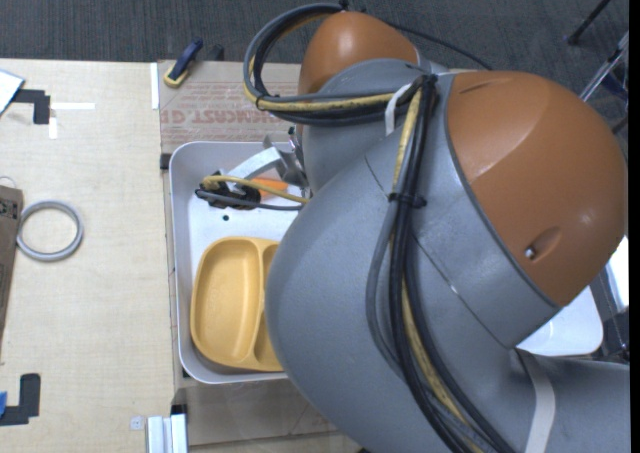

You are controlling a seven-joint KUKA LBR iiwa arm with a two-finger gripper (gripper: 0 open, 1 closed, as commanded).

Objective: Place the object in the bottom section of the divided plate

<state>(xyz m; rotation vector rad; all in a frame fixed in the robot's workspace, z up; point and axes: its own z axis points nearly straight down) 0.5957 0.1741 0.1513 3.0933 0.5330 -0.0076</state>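
A yellow divided plate [232,299] lies in the near part of the white bin [180,241]. Its left section is in plain sight, while the arm covers its right side. The gripper [284,167] reaches down over the far end of the bin, mostly hidden behind the large grey and orange arm. A thin orange thing [268,184] lies just below the gripper's metal tip, above the plate's far rim. I cannot tell whether it is held.
A grey tape roll [48,230] lies on the wooden bench at left. A blue-handled tool [184,60] rests on a cardboard sheet [215,109] behind the bin. The arm's bulk covers the right half of the view.
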